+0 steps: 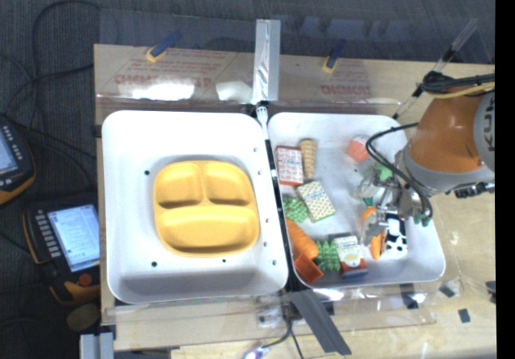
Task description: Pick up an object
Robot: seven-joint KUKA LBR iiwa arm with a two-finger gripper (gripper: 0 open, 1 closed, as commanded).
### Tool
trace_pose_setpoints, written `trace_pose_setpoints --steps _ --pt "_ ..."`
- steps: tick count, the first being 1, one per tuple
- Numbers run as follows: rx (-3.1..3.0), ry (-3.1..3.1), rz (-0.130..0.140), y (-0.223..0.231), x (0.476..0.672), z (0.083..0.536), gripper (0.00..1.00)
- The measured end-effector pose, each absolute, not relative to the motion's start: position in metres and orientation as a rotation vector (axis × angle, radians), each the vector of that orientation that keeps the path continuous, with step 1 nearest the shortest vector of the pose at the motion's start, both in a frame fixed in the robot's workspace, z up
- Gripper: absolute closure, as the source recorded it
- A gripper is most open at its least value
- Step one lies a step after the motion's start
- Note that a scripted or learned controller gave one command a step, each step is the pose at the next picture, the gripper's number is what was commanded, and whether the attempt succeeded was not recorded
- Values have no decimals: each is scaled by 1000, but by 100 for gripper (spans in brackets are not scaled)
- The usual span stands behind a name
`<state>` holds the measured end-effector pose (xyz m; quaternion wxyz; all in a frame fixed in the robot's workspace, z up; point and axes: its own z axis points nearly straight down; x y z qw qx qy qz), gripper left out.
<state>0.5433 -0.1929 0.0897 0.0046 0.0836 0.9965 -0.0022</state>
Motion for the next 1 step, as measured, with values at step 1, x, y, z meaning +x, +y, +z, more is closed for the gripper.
trace_pose_setpoints --steps 1 --pt "311 3109 -9 -190 532 90 0"
